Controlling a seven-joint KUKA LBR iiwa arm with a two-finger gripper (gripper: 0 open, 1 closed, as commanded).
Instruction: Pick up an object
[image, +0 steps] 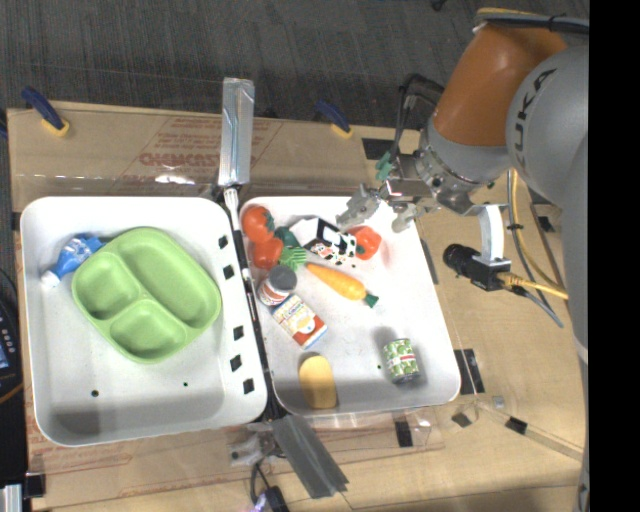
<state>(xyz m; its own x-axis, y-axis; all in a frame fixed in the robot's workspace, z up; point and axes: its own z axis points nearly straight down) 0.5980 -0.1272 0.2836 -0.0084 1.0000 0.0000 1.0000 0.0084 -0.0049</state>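
- Camera view: the grey arm (520, 110) with its orange band reaches in from the right, and its gripper (380, 210) hangs over the far edge of the right bin (430, 300).
- The fingers (355, 210) are spread apart with nothing between them; one points toward the left, the other (405, 218) sits nearer the bin's right wall.
- Just below the gripper, in the far part of the right bin, lies a small red-orange ball (367, 242), touching a black-and-white patterned toy (335, 245).
- A red tomato-like toy (258, 222) rests in the far left corner of that bin, with another red piece (266, 251) right below it and a green leafy piece (293, 256) beside them.
- A carrot (340, 283) lies on a slant near the bin's middle, its green end pointing right.
- A small tin (275, 290) and an orange-and-white carton (300, 322) sit close together by the left wall.
- A yellow-tan block (318, 380) stands near the front edge, and a green-labelled can (400, 360) lies toward the front right corner, well apart from the rest.
- The left bin (130, 400) holds a green divided plate (147, 292) and, at its far left, a blue crumpled item (72, 252) partly tucked under the plate's rim.
- Both bins sit side by side on the surface (530, 400).
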